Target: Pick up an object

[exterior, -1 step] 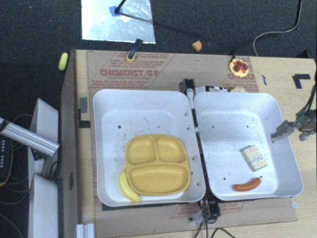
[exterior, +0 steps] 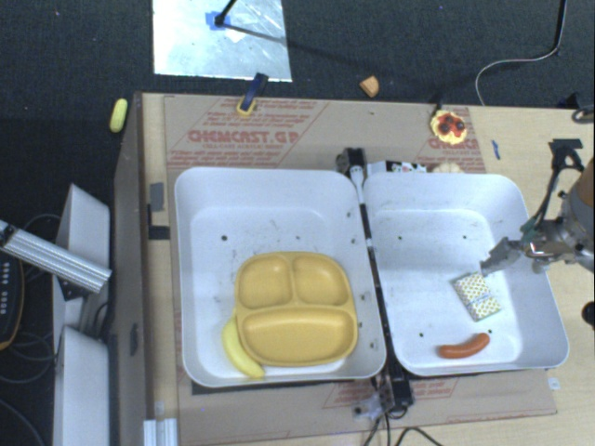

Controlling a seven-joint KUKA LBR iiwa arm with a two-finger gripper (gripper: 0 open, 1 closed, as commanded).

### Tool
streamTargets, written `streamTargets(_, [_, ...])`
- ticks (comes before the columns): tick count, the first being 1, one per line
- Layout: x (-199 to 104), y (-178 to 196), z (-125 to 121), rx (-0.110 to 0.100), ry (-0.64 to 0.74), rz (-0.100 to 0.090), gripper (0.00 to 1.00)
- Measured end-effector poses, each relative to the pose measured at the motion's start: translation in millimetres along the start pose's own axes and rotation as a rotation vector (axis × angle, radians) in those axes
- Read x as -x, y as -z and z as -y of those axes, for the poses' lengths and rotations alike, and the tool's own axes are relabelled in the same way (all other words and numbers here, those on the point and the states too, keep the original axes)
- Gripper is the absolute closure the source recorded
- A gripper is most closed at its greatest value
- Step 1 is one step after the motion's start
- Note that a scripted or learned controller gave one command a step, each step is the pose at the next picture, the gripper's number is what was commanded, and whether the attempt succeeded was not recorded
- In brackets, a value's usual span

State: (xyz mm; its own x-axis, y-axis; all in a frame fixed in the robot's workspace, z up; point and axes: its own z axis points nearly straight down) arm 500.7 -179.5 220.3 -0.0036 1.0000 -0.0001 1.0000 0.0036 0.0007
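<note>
Nearest me, at the front of the left bin (exterior: 200,249), I see a yellow tray (exterior: 296,307) with three compartments, lying flat, and a banana (exterior: 238,349) tucked against its front left corner, touching the tray's edge. In the right bin (exterior: 437,212), close to the front wall, a sausage (exterior: 464,346) lies roughly parallel to that wall. Just behind it, a little to the right, I make out a small patterned packet (exterior: 478,295), tilted at an angle and apart from the sausage.

The tool (exterior: 497,256) reaches in from the right over the right bin, its tip hanging just above and beside the packet's far corner. I cannot tell from this slant whether it is wide or narrow, and I see nothing held in it. The grey arm (exterior: 562,240) runs off the right edge of my view.

Farther back, on the desk (exterior: 307,128) behind the bins, brown board with red lettering shows. A blue and yellow clip (exterior: 251,93) sits at its far edge on the left, and a small round red and yellow toy (exterior: 449,125) rests near the right bin's far corner. Beyond the desk, on the dark floor, I see a silvery sheet (exterior: 221,26), a yellow piece (exterior: 118,114) off the desk's left corner, and a small orange piece (exterior: 370,85).
</note>
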Motion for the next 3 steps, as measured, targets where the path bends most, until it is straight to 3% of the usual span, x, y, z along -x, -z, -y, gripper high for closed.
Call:
streamTargets(1, [16,-92,-8,-0.002,-0.003,0.0,0.0])
streamTargets(3, [27,-126,14,0.0,-0.003,0.0,0.0])
